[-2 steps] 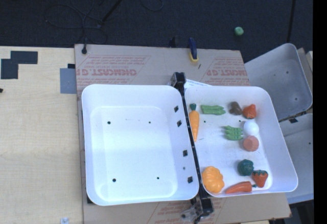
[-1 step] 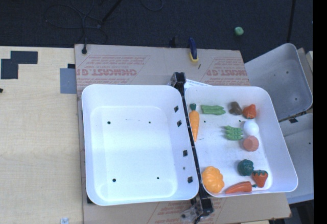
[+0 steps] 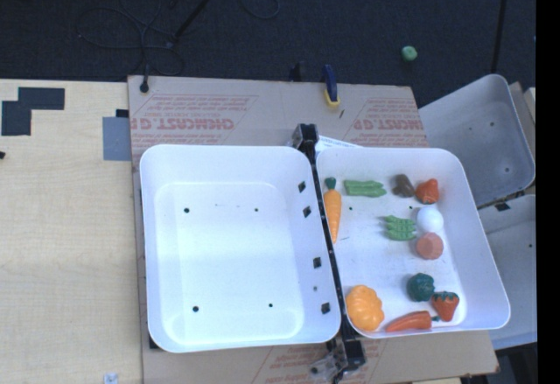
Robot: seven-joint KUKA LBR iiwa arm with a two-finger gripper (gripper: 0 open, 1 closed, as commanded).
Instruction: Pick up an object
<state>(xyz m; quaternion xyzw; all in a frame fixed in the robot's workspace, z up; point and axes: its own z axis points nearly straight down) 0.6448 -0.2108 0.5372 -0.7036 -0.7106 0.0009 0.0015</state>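
Toy vegetables lie loose in the right bin.

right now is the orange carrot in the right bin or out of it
In. The orange carrot lies flat on the floor of the right bin, hard against its left wall beside the divider.

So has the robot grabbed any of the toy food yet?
Not yet, it looks like. Nothing looks done: the toy food, like the carrot, the yellow pumpkin and the white egg, lies in the right bin. Nothing is being lifted. All of the job is left: reach in, grab one, lift it.
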